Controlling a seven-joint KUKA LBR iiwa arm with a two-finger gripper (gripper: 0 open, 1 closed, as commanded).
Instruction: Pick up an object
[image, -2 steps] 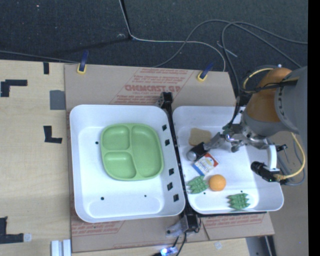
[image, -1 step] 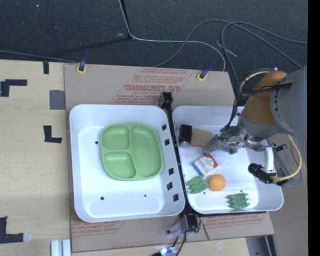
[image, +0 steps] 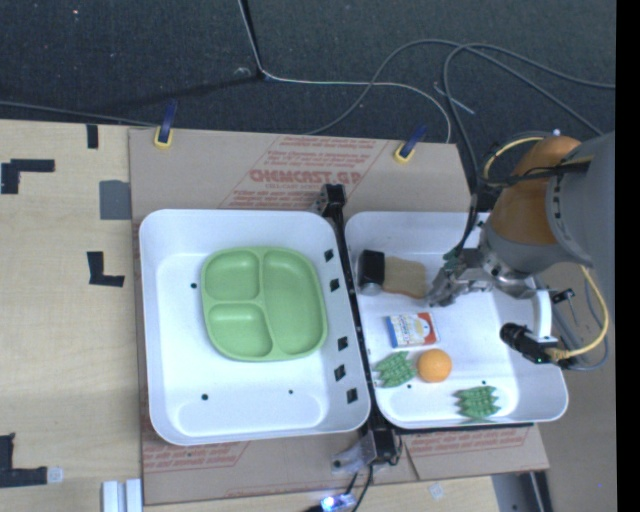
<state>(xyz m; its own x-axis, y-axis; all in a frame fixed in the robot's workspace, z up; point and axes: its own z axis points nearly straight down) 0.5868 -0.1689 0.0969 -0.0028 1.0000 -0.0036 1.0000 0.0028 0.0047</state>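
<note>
Brown flat cardboard-like block (image: 404, 278) lies in the right white bin (image: 530, 405), near its top left part. It sits right beside a small black block (image: 371, 270). Its long side runs from left to right across the bin, tipped down a little toward the right. It lies flat.

The robot's metal gripper (image: 446, 289) hangs low just beside the right end of the brown block. I cannot tell how the gripper is set, because it looks small and blurry from up here. Nothing can be seen held in it.

I think the arm is at the reaching step, and the pick is not done yet. Next it likely needs to line up across the short side of the brown block, go down, and squeeze.

Other things lie below: a small white card with blue and red print (image: 411, 329), a round orange ball (image: 434, 366), and two bumpy green toys (image: 394, 369). The left white bin (image: 170, 400) holds a green plate with three parts (image: 265, 303).
</note>
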